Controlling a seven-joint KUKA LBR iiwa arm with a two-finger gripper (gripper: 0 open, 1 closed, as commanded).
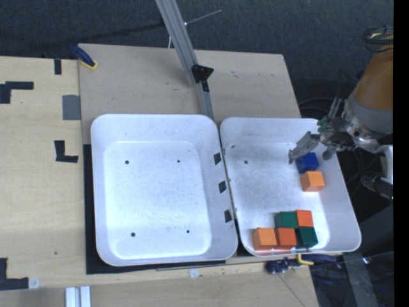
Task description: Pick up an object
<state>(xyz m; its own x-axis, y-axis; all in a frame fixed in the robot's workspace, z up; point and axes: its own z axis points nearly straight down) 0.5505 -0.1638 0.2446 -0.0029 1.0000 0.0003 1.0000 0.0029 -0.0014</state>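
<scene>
In the right bin [255,171] a blue block [307,162] lies near the far right side, with an orange block [312,181] just in front of it. A cluster of orange and green blocks [287,229] sits along the bin's near edge. My gripper [305,147] hangs just over the blue block, its grey fingers spread to either side of the block's far edge and standing open. Nothing is held between them.
The left bin [156,187] lies beside the right one. A slanted metal pole [181,34] crosses the back of the bench. The arm's orange and grey wrist [374,98] comes in from the right.
</scene>
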